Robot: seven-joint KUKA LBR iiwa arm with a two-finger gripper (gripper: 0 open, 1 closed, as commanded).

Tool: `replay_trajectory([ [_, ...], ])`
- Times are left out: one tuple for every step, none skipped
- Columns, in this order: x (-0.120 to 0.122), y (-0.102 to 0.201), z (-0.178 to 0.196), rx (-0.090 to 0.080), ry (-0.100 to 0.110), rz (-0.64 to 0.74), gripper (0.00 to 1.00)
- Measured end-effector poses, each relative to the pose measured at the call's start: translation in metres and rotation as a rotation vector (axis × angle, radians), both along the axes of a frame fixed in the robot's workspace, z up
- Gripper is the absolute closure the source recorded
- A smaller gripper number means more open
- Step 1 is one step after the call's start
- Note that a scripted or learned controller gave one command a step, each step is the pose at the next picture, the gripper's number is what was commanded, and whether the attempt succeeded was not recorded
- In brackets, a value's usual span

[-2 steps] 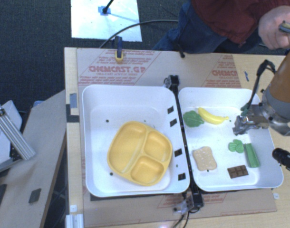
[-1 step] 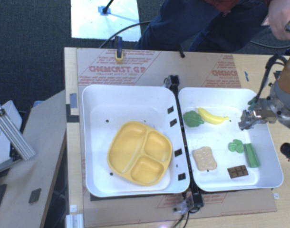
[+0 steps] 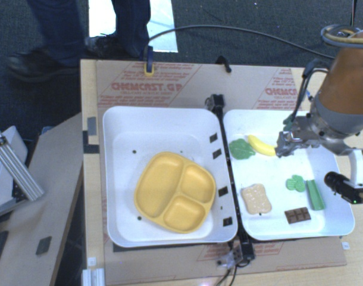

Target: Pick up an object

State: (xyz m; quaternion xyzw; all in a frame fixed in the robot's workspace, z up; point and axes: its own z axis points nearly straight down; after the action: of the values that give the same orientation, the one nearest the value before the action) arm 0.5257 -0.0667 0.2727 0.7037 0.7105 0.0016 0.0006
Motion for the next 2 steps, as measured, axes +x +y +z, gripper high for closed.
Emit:
replay_trajectory([
  [0.009, 0.045, -0.013, 0.000, 0.002, -0.001, 1.00],
  [0.031, 0.096, -0.031, 0.000, 0.002, 0.000, 1.00],
])
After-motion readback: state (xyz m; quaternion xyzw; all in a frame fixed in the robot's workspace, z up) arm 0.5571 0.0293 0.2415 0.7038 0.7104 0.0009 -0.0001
